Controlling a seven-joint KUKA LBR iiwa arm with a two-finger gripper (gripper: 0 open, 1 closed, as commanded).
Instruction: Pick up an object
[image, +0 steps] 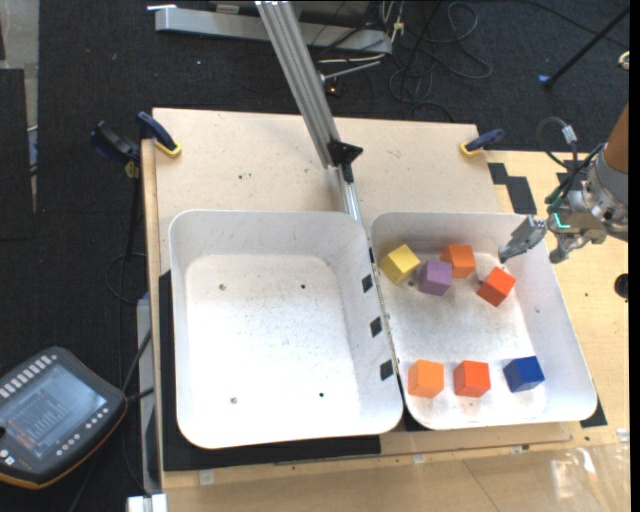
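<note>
The right bin (555, 300) holds several cubes. A yellow cube (400, 263), a purple cube (434, 277) and an orange cube (461, 260) cluster near its back. A red-orange cube (496, 286) lies just right of them. Along the front stand an orange cube (426, 378), a red-orange cube (472, 379) and a blue cube (523, 373). My gripper (531, 254) hangs over the bin's back right corner, open, with nothing between its fingers. Its left fingertip is just above and right of the red-orange cube near the back.
The left bin (200, 300) sits beside the right one on a tan board. A metal pole (305, 85) slants down to the gap between the bins. Blue-and-yellow clamps (160, 135) grip the board's back corners. A teach pendant (50, 415) lies at the lower left.
</note>
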